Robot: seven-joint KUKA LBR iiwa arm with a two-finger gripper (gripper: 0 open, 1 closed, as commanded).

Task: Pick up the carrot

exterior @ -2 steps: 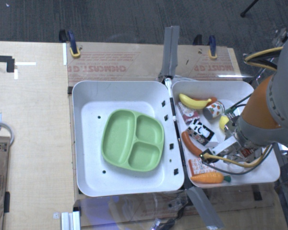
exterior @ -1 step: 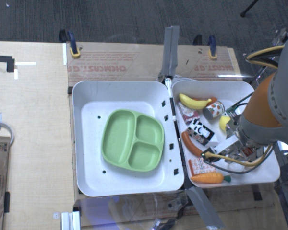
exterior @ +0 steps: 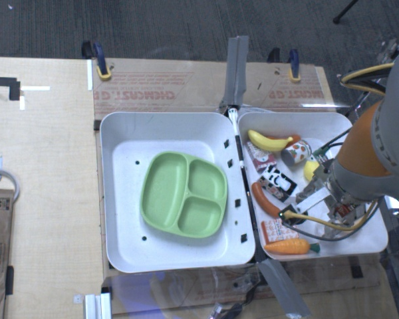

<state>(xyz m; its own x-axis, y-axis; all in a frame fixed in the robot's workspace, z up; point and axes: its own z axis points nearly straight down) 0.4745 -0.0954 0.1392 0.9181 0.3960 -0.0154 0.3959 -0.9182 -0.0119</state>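
The carrot (exterior: 289,246), orange with a green stub at its right end, lies flat along the front wall of the right bin (exterior: 359,244). My gripper (exterior: 304,197) hangs over the middle of that bin, behind the carrot and a little to its right, reaching in from the orange-banded wrist (exterior: 359,158). It is well apart from the carrot. Nothing shows in its grasp.
Around the gripper in the right bin lie a banana (exterior: 269,140), a small can (exterior: 296,153), a yellow fruit (exterior: 310,171), a black-and-white packet (exterior: 279,181), a red sausage (exterior: 265,200) and a small carton (exterior: 272,229). The left bin (exterior: 120,178) holds a green divided plate (exterior: 184,195).
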